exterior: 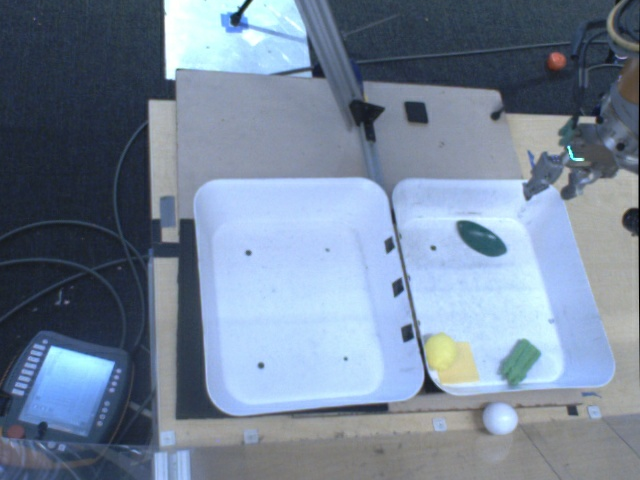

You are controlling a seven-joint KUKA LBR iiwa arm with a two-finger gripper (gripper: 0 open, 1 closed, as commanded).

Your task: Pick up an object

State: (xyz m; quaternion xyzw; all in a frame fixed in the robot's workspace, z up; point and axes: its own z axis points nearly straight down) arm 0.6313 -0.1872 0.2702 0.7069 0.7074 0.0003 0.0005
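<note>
The dark green oval object [481, 238] lies in the upper part of the right bin [570, 268], its long axis slanting from upper left to lower right. It is probably the easiest pick, being nearest the tool [556, 175], which hangs over the bin's upper right rim with its two fingers spread apart and nothing between them. So the object lies down and to the left of the tool. Further off, along the bin's near wall, sit a yellow object [448, 356] and a green ridged object [519, 360]. A white ball [500, 418] rests on the surface outside the bin. The arm is cut off by the frame edge, and the fingertips are blurred.
</note>
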